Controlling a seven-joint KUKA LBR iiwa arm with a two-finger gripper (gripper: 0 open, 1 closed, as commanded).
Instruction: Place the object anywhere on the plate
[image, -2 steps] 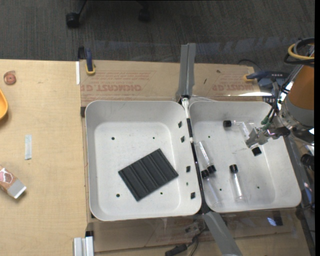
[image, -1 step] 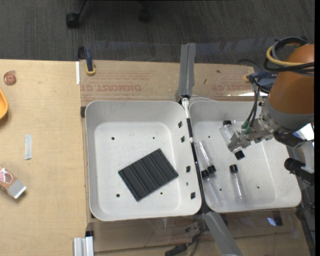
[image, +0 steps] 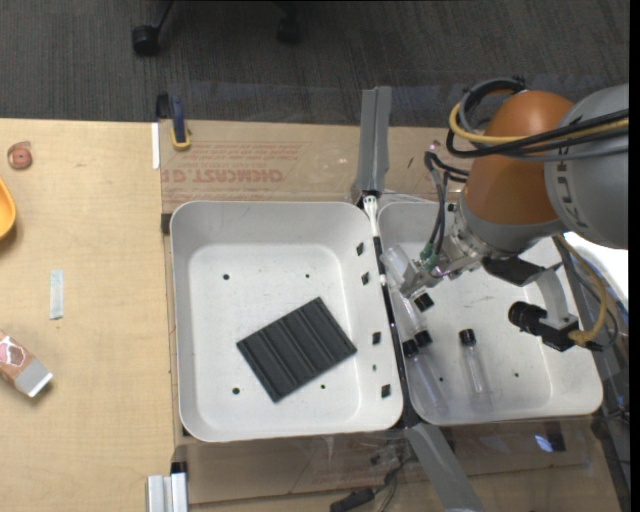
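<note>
The plate (image: 297, 348), dark and ribbed, lies flat in the left bin (image: 190, 330). It sits a little toward 5 o'clock from the bin's middle, turned so its corners point at the walls, and nothing rests on it.

The arm (image: 520, 170) comes in from 3 o'clock and hangs over the right bin (image: 560, 400). Its pincer (image: 425, 283) is low at about 10 o'clock in that bin, close to the wall shared with the left bin. Whether the pincer is wide or narrow I cannot tell (the wrist covers much of it), and I see nothing clearly gripped.

A small black bit (image: 423, 300) sits just at the pincer's 6 o'clock; I cannot tell if they touch. A clear vial (image: 471, 365) with a black cap lies on the floor of the right bin near its middle, the cap end toward 12 o'clock. It is well apart from the plate. A second vial (image: 420, 358), also black-capped, lies along the bin's 9 o'clock wall, near the first. A clear tube (image: 395, 264) lies by the same wall at the pincer's 10 o'clock.

On the table (image: 90, 420), at 9 o'clock from the bins, are a pale strip (image: 56, 295), a wrapped block (image: 22, 366) and a small round disc (image: 19, 155).
</note>
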